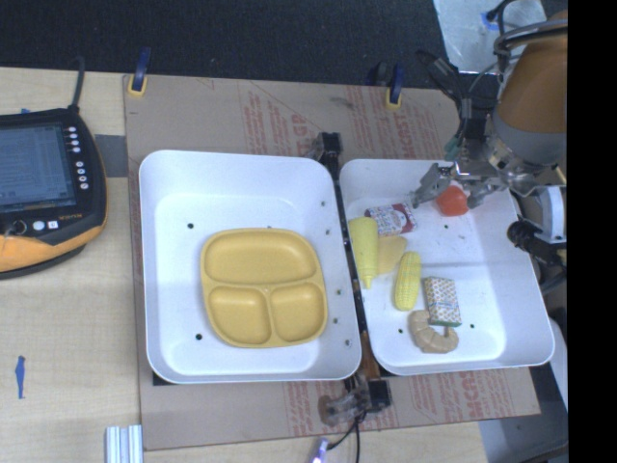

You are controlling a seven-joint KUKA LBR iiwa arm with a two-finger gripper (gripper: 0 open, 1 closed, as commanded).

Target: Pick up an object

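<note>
Red object (452,201) betw. gripper (451,189) fingers

A pale wooden bench top (67,336) spreads out, overlaid with a brown cardboard sheet (251,114) clamped by two blue clips (140,70) at 12 o'clock. Dark carpeted floor (241,13) lies beyond — at 9 o'clock rests an orange-and-black handheld control tablet (43,191).

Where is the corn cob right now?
The corn cob lies in the right bin, near its middle, beside the yellow banana-like piece and just above-left of the small patterned box.
</note>
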